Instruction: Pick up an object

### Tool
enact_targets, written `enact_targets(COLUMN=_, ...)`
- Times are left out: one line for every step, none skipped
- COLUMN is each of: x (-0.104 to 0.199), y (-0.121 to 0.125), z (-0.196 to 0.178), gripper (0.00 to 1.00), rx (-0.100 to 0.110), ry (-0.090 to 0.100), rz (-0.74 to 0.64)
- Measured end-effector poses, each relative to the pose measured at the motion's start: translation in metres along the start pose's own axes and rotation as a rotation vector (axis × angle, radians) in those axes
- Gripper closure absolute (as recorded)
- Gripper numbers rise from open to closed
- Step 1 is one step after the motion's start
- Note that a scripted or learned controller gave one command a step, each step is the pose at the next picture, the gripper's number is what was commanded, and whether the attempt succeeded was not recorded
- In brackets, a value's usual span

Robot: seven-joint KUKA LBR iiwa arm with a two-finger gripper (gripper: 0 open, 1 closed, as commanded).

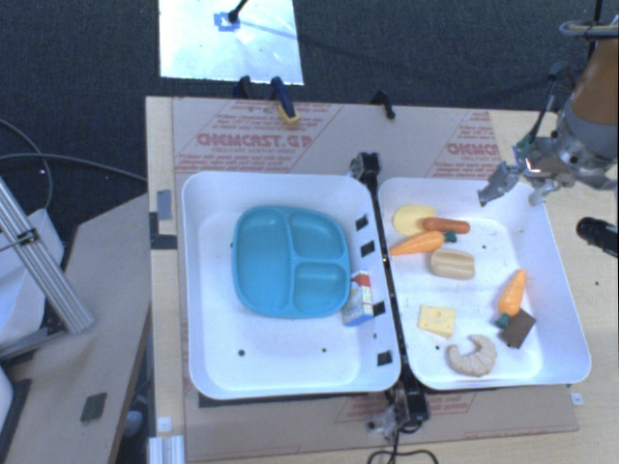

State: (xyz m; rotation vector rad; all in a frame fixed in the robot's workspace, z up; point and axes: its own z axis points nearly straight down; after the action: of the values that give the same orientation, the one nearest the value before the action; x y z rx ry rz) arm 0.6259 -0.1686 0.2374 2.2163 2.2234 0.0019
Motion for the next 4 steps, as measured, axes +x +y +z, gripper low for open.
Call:
enact_targets(x=-0.039, y=-0.019, z=0.135, gripper=0.0, rx=0.013, ry=0.002, rz=0.006)
enact_targets(x=-0.026, y=-0.058, z=0.152, gripper=0.0, rx=0.006, ry=0.002, rz=0.002)
enact_targets(x=0.032, y=-0.042, z=0.153, gripper=0.0, rx=0.001, ry=0.003, rz=-0.006)
enact_targets(x=0.004, y=-0.082, z=0.153, gripper=0.0, rx=0.005, ry=0.0, rz=0.005)
